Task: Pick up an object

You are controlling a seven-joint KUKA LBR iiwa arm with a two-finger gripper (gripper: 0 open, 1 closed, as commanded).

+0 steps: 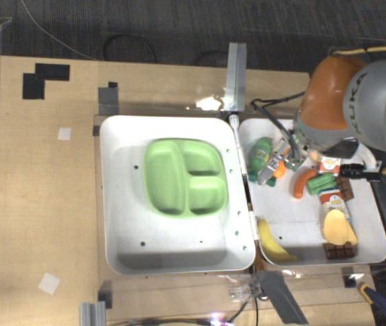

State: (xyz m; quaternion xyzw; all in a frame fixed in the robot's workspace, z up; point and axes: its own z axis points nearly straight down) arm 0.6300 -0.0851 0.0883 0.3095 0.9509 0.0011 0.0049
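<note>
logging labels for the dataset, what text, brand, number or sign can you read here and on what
"KU": partial dark lettering on the grey arm, beside its orange band; the rest is cut off.
Packet in the right bin: print too small and blurred to read.
Green bottle: no legible label.

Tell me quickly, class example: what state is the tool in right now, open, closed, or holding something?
Tool: low in the right bin, next to the green bottle; open or closed cannot be told, and no object is seen in its grasp.
</note>
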